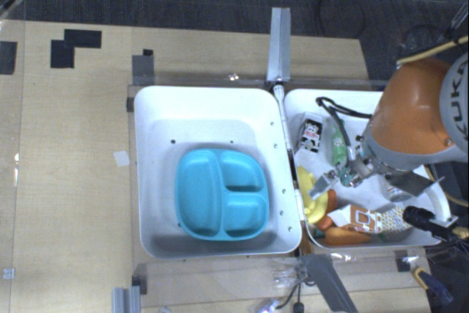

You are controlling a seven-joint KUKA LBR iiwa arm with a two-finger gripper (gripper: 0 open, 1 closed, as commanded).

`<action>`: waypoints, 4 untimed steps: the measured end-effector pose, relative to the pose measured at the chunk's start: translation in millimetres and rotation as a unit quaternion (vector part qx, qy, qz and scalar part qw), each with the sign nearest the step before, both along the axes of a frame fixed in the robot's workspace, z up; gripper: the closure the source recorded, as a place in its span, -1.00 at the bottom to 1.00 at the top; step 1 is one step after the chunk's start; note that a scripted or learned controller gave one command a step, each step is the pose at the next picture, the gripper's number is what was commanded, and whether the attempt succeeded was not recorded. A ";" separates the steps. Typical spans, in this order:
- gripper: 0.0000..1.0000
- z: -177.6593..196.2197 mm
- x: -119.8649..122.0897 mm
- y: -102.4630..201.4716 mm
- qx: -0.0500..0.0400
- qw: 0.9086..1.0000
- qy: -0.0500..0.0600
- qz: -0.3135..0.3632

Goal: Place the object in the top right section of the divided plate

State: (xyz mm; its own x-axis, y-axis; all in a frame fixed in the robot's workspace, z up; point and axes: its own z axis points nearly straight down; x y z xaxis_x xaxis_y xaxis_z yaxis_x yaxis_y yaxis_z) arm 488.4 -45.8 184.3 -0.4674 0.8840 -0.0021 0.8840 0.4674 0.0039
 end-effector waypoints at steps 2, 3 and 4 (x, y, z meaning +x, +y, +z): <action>-1.00 141.4 49.1 108.9 -0.001 0.982 -0.004 0.187; -1.00 50.0 103.2 144.7 -0.001 0.944 -0.001 0.330; -1.00 85.7 173.9 138.2 -0.003 0.891 -0.005 0.455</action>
State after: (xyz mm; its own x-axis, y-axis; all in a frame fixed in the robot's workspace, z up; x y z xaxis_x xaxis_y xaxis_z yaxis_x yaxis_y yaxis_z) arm 662.3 92.4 270.0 -0.9901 0.1397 -0.0144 0.1396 0.9902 0.0054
